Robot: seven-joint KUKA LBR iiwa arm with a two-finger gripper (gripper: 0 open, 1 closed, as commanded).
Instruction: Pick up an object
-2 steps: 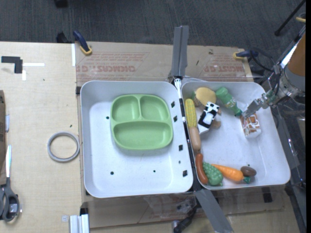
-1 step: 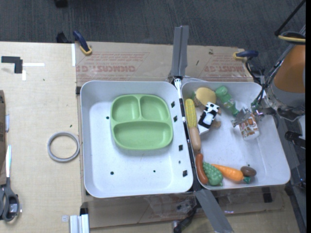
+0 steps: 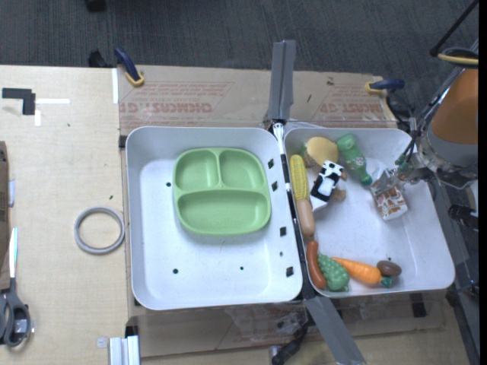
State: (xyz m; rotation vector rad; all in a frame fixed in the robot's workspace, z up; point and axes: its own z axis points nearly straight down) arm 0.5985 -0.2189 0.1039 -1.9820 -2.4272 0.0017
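Nearest the camera, well below my jaws in the view, a carrot (image 3: 359,270) lies along the front wall of the right bin (image 3: 426,280). A brown nut (image 3: 389,268) touches its tip. A green knobbly toy (image 3: 333,272) and a red chilli (image 3: 313,263) lie at its other end.

Just below my jaws and to the view's left, a small packet (image 3: 389,201) rests on the bin floor. I cannot tell if it touches me. I also cannot tell whether my jaws are wide or narrow, as they are too small and cluttered at the bin's right wall, under my arm (image 3: 460,112).

Further left of them, by the divider, a sausage (image 3: 305,217) and a corn cob (image 3: 298,175) lie end to end. A cow (image 3: 329,179) stands beside the corn.

Level with my jaws and slightly beyond, a green bottle (image 3: 353,158) lies tilted by a yellow fruit (image 3: 320,149).

Well to the left, the other bin (image 3: 152,265) holds a green plate (image 3: 222,190). Past it, a tape ring (image 3: 100,229) sits on the desk (image 3: 53,166).
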